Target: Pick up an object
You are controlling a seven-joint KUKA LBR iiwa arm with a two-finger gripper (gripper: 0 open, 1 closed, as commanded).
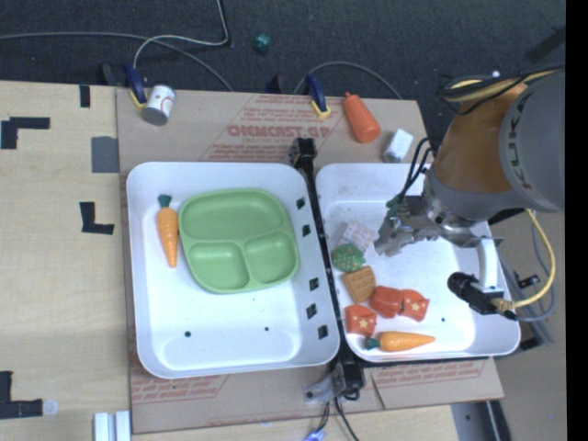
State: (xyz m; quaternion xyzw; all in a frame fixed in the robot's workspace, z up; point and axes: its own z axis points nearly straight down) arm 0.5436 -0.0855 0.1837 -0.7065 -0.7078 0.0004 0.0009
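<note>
My gripper (393, 237) hangs low over the middle of the right bin (459, 338), reaching in from the right. Just to its left lies a clear wrapper-like piece (356, 235). Below that sit a green leafy toy (347, 257) and a tan waffle-like piece (360, 283). Nearer the front are red toy pieces (386, 299) (415, 307) (360, 320) and an orange carrot (401, 342). I see nothing clearly held by the gripper.
The left bin (147, 338) holds a green divided plate (241, 241) and a small carrot (167, 233) by its left wall. Behind the bins lie an orange toy (362, 118), a white block (400, 143) and a small can (159, 104). A black divider (317, 246) separates the bins.
</note>
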